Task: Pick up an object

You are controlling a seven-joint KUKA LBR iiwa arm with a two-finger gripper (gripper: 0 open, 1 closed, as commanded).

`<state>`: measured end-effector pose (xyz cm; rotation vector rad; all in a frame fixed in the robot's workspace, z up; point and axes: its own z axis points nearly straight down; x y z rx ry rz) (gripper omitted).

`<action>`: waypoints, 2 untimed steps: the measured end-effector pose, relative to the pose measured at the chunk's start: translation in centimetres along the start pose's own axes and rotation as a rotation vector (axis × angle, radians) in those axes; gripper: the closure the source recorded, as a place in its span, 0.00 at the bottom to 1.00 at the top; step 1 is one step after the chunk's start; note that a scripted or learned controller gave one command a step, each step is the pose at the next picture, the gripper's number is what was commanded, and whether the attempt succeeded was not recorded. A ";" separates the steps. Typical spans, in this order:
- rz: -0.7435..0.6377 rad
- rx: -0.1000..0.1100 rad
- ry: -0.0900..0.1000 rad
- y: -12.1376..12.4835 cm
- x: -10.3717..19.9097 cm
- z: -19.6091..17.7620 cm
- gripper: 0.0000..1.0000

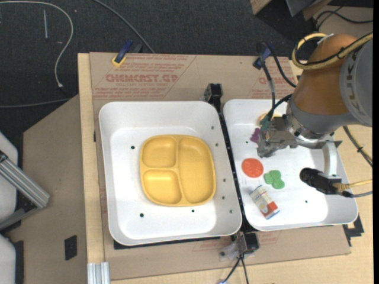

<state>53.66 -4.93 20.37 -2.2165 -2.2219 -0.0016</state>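
Note:
My gripper (267,147) hangs over the upper middle of the right bin (308,215), reaching in from the right. A small purple thing (255,136) lies just left of it, partly hidden by the gripper. Below the gripper a flat red disc (253,168) rests on the bin floor. A green clover-shaped piece (273,179) sits beside the disc. Nearer the front edge lies a small box with red and white sides (265,201). Nothing shows between the fingers.
The left bin (118,158) holds a yellow divided plate (177,170) with three compartments. A black clamp (214,93) stands at the back between the bins. Cardboard surrounds both bins on the bench.

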 end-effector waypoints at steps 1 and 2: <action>-0.005 0.002 0.001 -1.1 6.0 -0.2 1.00; -0.004 -0.002 -0.001 -0.8 12.3 -0.8 1.00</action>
